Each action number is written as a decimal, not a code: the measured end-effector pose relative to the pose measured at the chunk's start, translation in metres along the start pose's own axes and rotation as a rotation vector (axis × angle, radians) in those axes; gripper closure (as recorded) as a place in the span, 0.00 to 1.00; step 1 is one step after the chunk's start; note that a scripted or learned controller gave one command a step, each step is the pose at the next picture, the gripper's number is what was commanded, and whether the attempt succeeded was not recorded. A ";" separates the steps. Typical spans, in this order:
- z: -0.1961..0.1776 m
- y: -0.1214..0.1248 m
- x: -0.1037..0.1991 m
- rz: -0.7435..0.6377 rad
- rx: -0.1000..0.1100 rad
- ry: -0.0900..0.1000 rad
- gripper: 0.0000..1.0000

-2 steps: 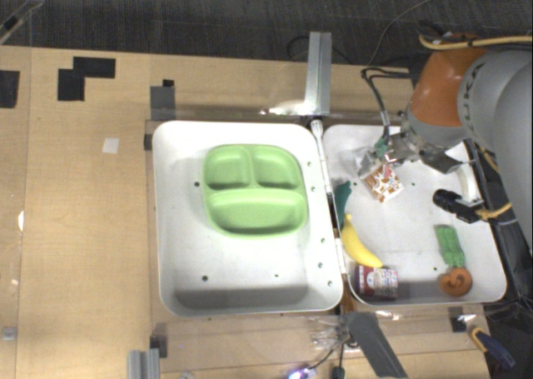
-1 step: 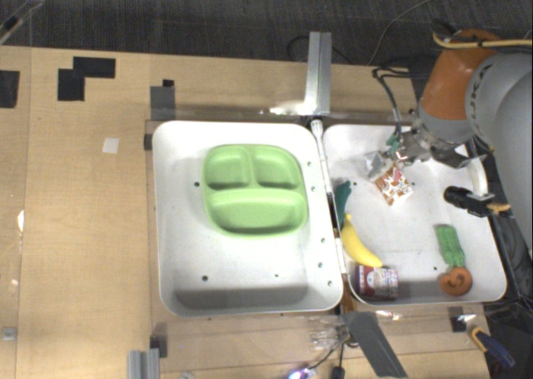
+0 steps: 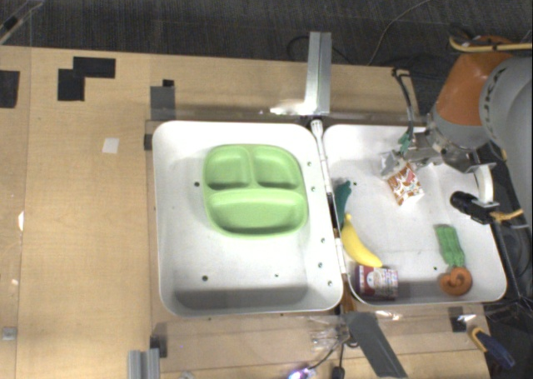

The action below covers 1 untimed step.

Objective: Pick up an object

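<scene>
1. The pincer [image 3: 414, 150] hung over the back of the right bin [image 3: 366, 140], its tip touching the crinkled snack packet [image 3: 404, 182]; whether it gripped the packet, I could not tell.
2. The packet, foil with red print, seemed lifted slightly, likely the chosen object.
3. A smooth curved banana [image 3: 359, 245], a dark jar [image 3: 377, 281], a green strip [image 3: 450, 244] and an orange ball [image 3: 455, 281] lay loose nearby.
4. The left bin [image 3: 175, 202] held a glossy green divided plate [image 3: 254, 188].

Arm housing [image 3: 510, 102]: we see rounded grey casing.
Wrist band [image 3: 460, 94]: we see orange.
Gripper [image 3: 414, 151]: we see metallic grey parts.
</scene>
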State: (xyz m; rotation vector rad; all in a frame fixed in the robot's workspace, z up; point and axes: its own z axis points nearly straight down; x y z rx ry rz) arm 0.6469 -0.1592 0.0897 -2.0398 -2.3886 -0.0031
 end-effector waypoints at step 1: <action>-0.097 0.021 0.082 -0.026 -0.006 -0.003 1.00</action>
